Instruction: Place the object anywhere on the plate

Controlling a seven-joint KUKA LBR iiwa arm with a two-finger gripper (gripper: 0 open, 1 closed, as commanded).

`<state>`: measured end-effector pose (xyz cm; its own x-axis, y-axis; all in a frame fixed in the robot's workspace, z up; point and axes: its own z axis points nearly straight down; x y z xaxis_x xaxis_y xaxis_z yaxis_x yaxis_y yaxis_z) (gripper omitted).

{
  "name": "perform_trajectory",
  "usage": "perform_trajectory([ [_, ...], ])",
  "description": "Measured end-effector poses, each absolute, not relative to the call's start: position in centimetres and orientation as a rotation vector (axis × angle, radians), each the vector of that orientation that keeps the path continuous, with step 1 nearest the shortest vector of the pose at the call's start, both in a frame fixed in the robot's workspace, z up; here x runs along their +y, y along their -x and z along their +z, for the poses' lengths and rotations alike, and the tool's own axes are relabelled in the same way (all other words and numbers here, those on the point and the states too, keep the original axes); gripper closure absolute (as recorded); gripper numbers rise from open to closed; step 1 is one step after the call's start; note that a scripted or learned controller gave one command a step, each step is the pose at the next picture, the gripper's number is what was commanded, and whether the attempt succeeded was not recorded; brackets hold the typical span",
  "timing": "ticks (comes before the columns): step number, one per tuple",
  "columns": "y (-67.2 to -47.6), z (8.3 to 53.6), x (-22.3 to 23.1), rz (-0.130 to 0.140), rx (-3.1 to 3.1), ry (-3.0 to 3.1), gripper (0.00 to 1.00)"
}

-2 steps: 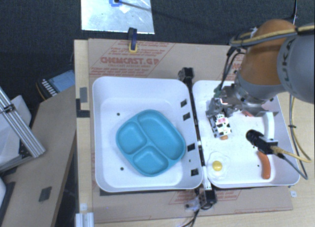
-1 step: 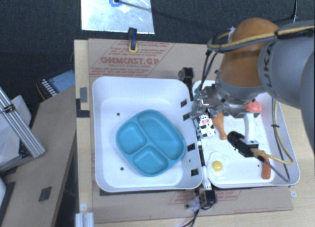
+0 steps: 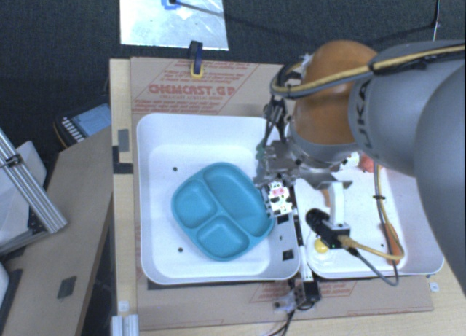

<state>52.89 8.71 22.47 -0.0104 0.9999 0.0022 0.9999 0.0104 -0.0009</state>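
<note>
A: The plate (image 3: 218, 211) is looking like smooth blue plastic, slightly glossy, catching soft light along its ridges.

B: And the left bin (image 3: 156, 181) is showing as white plastic, smooth, with a dull sheen. The board (image 3: 189, 87) under it is reading as matt brown cardboard with red print.

A: The arm (image 3: 415, 108) is appearing as smooth grey painted casing, its orange band (image 3: 328, 101) shining glossily.

B: The sheet (image 3: 171, 10) up top is glinting like brushed metal.
</note>
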Motion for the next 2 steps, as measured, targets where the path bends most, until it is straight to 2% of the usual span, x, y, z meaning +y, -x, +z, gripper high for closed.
perform_trajectory([
  [1,-52.26,23.45,14.13,-0.003,-2.232,2.209,1.0],
  [2,-52.33,23.46,13.76,-0.001,-2.226,2.217,0.0],
])
